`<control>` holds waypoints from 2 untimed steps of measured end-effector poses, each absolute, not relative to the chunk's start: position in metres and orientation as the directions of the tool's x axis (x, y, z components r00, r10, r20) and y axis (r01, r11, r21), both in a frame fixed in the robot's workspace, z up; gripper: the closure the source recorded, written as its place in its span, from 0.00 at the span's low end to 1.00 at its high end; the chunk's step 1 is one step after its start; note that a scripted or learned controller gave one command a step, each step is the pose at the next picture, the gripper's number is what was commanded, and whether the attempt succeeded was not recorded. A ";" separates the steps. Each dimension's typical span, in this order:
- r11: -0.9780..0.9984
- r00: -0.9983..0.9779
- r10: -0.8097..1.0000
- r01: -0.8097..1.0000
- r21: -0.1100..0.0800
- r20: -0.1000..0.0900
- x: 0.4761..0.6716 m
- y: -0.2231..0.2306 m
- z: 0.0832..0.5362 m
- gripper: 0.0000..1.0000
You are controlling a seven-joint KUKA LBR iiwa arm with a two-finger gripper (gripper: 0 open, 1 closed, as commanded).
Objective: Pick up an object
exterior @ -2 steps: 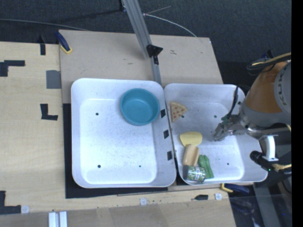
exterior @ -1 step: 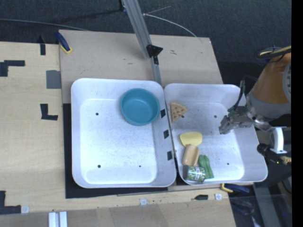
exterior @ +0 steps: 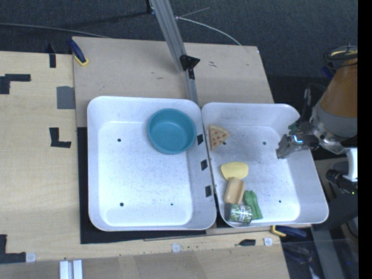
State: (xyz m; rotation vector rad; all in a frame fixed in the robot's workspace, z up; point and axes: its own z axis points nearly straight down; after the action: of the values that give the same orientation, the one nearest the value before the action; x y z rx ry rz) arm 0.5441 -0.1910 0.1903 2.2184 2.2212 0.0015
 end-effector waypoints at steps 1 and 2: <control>0.002 -0.002 1.000 1.000 0.005 -0.002 0.541 -0.190 0.253 1.00; 0.001 -0.001 1.000 1.000 0.000 0.000 0.542 -0.190 0.269 1.00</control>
State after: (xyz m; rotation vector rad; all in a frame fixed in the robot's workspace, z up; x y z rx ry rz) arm 0.5417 -0.1897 0.2695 2.2198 2.2229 0.0000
